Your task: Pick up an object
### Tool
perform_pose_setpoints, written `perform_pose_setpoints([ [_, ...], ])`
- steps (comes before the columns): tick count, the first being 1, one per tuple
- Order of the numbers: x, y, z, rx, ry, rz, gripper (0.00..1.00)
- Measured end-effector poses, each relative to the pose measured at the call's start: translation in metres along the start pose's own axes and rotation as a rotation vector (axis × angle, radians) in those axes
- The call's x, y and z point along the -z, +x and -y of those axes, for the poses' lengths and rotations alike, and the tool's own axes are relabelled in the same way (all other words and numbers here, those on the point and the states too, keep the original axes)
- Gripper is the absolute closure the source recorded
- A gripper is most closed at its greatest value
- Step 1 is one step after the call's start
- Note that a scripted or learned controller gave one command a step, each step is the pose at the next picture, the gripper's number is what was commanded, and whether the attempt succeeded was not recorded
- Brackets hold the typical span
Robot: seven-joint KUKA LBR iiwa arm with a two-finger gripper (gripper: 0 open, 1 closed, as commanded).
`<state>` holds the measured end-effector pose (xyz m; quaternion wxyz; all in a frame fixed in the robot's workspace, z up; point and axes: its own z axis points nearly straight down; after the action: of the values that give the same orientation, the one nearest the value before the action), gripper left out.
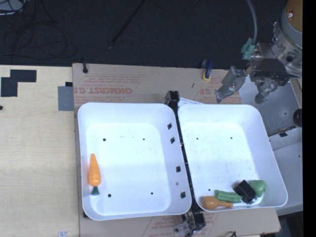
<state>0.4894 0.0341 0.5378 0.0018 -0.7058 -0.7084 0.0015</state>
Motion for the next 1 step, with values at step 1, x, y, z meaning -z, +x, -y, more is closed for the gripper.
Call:
perform_pose_setpoints([
  [1, 0.0094, 0.0002, -0.0015, 0.004, 0.003, 0.001, 1.00],
])
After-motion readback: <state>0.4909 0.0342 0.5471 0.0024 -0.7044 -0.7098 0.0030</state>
